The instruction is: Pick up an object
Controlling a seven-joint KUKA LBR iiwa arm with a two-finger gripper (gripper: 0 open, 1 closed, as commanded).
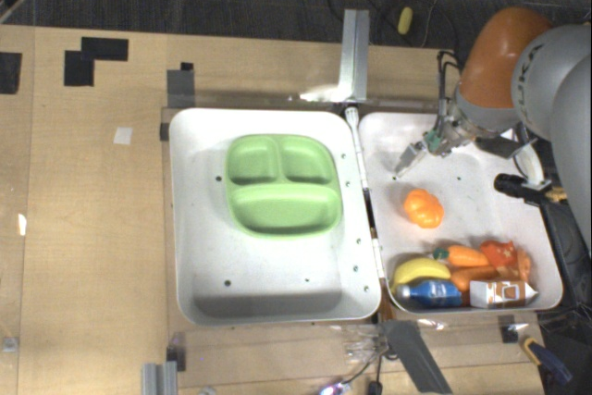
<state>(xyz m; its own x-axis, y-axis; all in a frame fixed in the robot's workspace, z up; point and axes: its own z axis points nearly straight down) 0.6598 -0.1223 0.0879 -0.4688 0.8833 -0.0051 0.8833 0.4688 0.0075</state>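
Below the claw (410, 158) — an orange pepper (424, 208).

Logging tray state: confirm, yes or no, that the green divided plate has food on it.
No. The green plate shows bare compartments; the food lies in the right bin.

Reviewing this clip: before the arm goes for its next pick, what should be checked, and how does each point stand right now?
1. Gripper carries nothing: ok, nothing shows at its tip.
2. Gripper is over the right bin, where the objects lie: ok.
3. A target stands apart from the rest: ok, the orange pepper lies alone mid-bin, just below the gripper.
4. Other objects easy to grasp singly: not ok, the banana, blue bottle, carrot and carton crowd together along the near wall.
5. Finger opening suits the pepper: cannot tell, too small to read.
6. Left bin's green tray is out of the path: ok.
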